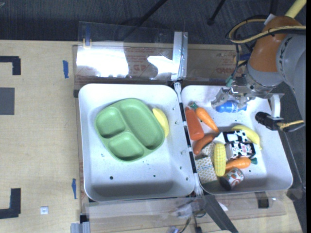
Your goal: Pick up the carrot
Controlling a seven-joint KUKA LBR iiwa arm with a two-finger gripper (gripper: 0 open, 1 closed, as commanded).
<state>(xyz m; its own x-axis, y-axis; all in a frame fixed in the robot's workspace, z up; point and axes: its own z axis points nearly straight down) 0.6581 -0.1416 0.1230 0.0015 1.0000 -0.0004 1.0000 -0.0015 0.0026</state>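
Note:
The carrot [208, 120] is orange with a green top and lies tilted in the right bin [272, 171], close to that bin's left wall. My gripper [228, 99] hangs over the back of the right bin, up and to the right of the carrot and apart from it. A blue object [227, 107] sits just below the gripper. A smaller carrot-like orange piece [238, 163] lies near the front of the pile.
Beside the carrot lie an orange block [194, 125], a brownish-orange piece [204, 141], a corn cob [219, 158], a banana [248, 133], a black-and-white box [239, 144] and a small can [233, 177]. The left bin [97, 178] holds a green divided plate [129, 128] and a yellow fruit [161, 120].

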